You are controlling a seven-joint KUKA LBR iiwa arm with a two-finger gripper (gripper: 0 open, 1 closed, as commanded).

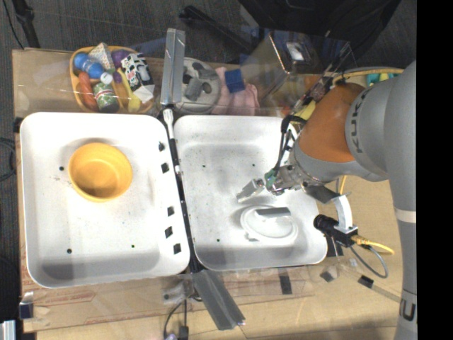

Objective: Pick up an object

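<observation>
Camera view: right bin [212,154] holds a white cup [269,223] near its front right corner. The gripper [263,185] hangs just above it, fingers spread, holding nothing. Best to lower squarely over the rim before closing.

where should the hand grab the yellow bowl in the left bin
Take the yellow bowl by its rim, coming straight down from above. It sits upright with its mouth open, so one finger could go inside and one outside the thin wall; the rounded body looks too wide to span.
</observation>
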